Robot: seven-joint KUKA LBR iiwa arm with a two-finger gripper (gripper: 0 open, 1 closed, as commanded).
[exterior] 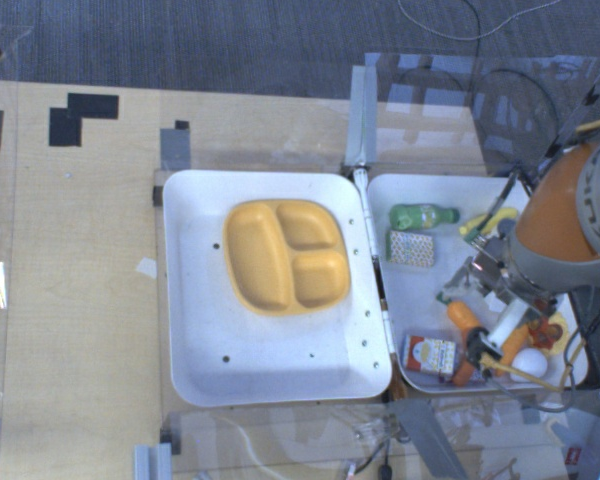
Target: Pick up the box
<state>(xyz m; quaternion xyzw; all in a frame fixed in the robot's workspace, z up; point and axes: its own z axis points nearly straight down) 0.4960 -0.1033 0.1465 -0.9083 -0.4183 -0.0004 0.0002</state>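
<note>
A red and white box [430, 355] lies flat in the front left corner of the right bin [420, 196]. A small speckled green and white block [412, 248] rests farther back, near the bin's left wall. My gripper [477, 298] hangs low over the middle of the right bin, between the two and slightly to their right, above an orange carrot-like piece [462, 315]. Nothing can be made out in its grasp. The grey arm with its orange band [560, 213] covers the bin's right side.
A green bottle [420, 215] lies at the back of the right bin. A white egg [529, 365] and orange and red toy foods [520, 340] crowd the front right. The left bin [195, 298] holds a yellow divided plate [285, 255].
</note>
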